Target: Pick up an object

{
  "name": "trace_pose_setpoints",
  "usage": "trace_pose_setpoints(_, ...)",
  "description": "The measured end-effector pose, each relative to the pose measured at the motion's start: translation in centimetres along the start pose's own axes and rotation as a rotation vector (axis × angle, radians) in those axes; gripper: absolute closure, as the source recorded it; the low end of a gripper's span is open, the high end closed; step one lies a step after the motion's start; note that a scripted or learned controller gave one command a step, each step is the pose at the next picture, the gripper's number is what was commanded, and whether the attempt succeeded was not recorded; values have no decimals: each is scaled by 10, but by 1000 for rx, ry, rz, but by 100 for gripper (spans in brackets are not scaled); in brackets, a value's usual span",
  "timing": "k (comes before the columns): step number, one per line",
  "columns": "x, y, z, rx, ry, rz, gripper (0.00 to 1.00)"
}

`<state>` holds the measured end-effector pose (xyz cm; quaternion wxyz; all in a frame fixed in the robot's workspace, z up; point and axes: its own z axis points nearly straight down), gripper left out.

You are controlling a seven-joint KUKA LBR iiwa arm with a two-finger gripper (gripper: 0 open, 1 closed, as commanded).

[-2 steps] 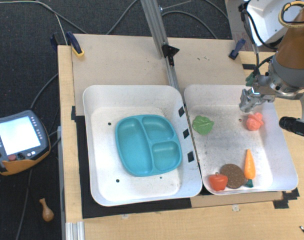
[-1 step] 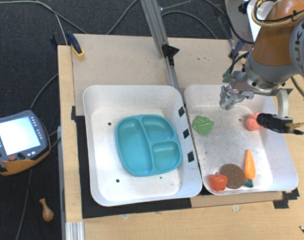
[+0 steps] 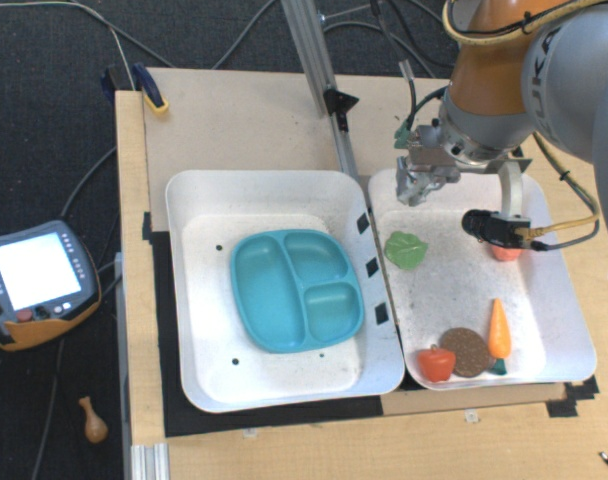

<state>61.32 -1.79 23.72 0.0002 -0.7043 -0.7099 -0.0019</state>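
While the end effector [image 3: 416, 190] hangs over the right bin's [image 3: 569, 313] far left corner, I cannot tell its state. A green leafy piece [image 3: 405, 251] lies just below it. An orange carrot [image 3: 498, 329], brown disc [image 3: 468, 351] and red piece [image 3: 436, 364] sit near the front. A teal tray [image 3: 296, 289] rests in the left bin [image 3: 199, 298].

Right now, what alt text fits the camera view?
A grey and orange arm holds its gripper above the right bin, which contains a green leaf, a carrot, a brown disc and a red piece. The left bin holds a teal divided tray.
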Motion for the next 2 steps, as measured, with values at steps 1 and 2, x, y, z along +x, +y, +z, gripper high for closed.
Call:
trace_pose_setpoints(1, 59, 12, 11, 2, 0, 1, 100)
trace_pose_setpoints(2, 108, 23, 21, 2, -1, 2, 100)
